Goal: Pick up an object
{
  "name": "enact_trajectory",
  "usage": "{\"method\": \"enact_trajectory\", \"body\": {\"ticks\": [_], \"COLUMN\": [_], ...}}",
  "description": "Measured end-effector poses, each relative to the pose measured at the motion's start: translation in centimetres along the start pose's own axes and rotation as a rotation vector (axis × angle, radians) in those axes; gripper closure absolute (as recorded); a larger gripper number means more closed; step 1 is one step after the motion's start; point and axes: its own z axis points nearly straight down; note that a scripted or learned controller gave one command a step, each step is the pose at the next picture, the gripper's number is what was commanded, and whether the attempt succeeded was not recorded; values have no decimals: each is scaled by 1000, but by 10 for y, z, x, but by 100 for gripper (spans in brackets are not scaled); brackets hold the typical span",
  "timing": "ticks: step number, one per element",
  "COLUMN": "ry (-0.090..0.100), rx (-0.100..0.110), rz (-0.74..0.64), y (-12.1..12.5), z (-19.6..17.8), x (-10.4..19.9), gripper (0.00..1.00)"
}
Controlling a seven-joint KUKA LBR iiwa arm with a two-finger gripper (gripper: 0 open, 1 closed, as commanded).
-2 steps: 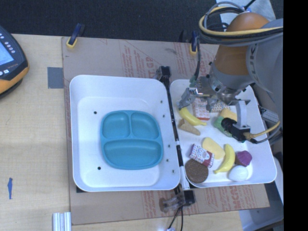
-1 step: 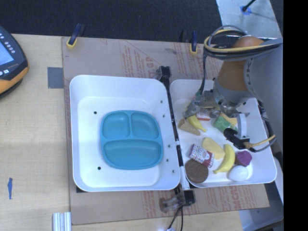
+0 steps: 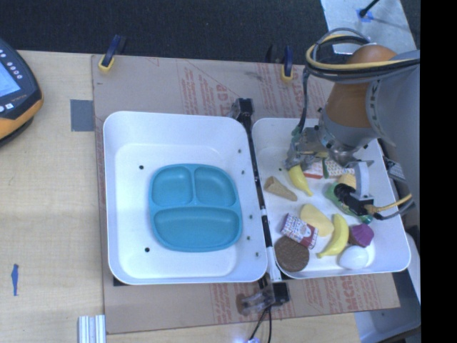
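Note:
The right bin [image 3: 265, 148] holds several toy foods. My gripper [image 3: 303, 160] hangs low over the bin's upper middle, right above a yellow pepper-like piece [image 3: 300, 181] whose top end sits at the gripper's tip. Whether that piece is between the fingers cannot be made out. A tan cheese wedge [image 3: 279, 187] lies just to the left of it. A red and white packet [image 3: 315, 170] and a green piece [image 3: 333, 191] lie partly under the wrist.
Lower in the right bin lie a yellow lump [image 3: 316, 219], a banana [image 3: 335, 236], a red carton [image 3: 297, 229], a brown cookie [image 3: 292, 255], a white egg [image 3: 353, 258] and a purple piece [image 3: 362, 234]. The left bin [image 3: 121, 141] holds a blue divided plate [image 3: 194, 207].

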Motion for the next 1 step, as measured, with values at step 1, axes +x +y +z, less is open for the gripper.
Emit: {"method": "enact_trajectory", "body": {"ticks": [1], "ry": [3], "rx": [6], "rz": [-3], "y": [-31], "z": [-88], "x": [75], "gripper": [100]}}
